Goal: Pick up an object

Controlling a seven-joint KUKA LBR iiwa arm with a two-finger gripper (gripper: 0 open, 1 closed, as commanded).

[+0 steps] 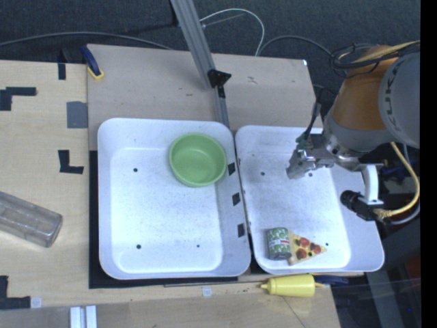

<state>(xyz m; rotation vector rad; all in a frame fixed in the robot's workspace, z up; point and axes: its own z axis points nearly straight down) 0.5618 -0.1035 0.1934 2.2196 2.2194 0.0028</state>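
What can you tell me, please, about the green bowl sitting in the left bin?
The green bowl is a round, pale green dish that looks like smooth plastic, with a plain rim and a slightly darker inside. It stands upright, mouth up, with nothing visible in it. It rests on the floor of the left bin, toward the bin's far right corner, near the wall shared with the right bin. The gripper is away from it, above the right bin.

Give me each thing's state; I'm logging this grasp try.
Gripper: above the right bin, nothing seen in it.
Green bowl: upright, in the left bin.
Small can: on its side, right bin.
Pizza slice toy: flat, beside the can.
Yellow bottle: lying outside the bins.
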